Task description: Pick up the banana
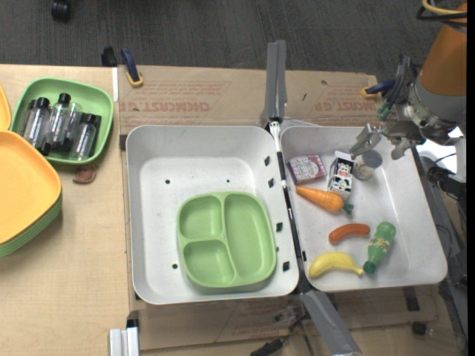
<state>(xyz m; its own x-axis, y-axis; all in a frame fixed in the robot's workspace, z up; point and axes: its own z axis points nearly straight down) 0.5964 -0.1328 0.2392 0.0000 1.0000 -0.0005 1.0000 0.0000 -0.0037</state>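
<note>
— Banana [335, 265] first: where does it lie?
— Low in the right-hand bin [427, 221], by the front wall, well below and a little left of the tool [380, 141], lying flat with nothing gripping it.
— And around it?
— Just to its right, a green bottle [378, 248] on its side; above it, nearer the tool, a red-orange sausage-shaped toy [349, 232], then a carrot [321, 199] set slantwise.
— Closer to the tool?
— A small printed carton [341, 175] and a pink packet [306, 168] to the tool's lower left, and a greyish round piece [364, 170] just beneath it.
— The tool itself?
— It hangs over the bin's upper right part; its fingers stand apart with nothing between them.
— Further left of it?
— The left bin [148, 199] carries a green divided tray [225, 238]. On the table [67, 288], well away, sit orange plates [26, 191] and a green dish [100, 106] of dark-capped vials.
</note>
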